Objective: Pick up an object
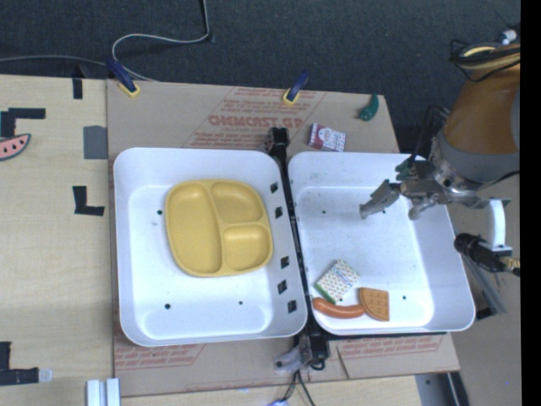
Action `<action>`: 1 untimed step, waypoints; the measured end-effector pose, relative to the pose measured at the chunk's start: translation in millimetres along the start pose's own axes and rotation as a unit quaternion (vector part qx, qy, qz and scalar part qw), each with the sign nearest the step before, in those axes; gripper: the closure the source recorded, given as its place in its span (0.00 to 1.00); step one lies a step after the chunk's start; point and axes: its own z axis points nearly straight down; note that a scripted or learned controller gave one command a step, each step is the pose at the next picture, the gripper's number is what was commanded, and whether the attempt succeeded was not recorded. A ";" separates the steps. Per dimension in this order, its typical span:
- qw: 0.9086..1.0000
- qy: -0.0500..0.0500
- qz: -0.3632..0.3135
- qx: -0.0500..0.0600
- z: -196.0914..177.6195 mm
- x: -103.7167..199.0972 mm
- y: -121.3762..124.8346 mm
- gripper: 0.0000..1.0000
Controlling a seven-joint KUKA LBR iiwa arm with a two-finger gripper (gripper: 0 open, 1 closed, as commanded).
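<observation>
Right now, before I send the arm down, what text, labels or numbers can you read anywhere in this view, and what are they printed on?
"CHEMCAST GP": red print on the brown cardboard sheet behind the bins, roughly legible.
More red print along the cardboard's front edge: too small to read.
Small red-and-white packet behind the right bin: markings blurred.
Checkered square item in the right bin: pattern, no readable text.

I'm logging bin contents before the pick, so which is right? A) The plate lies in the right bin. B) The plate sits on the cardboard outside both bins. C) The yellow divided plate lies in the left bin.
C: the yellow divided plate lies flat inside the left bin, while the right bin holds the hot dog, waffle and checked packet.
</observation>
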 end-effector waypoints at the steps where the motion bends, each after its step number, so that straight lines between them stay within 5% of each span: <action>1: 1.000 0.000 0.000 -0.002 154.1 -16.0 14.1 0.00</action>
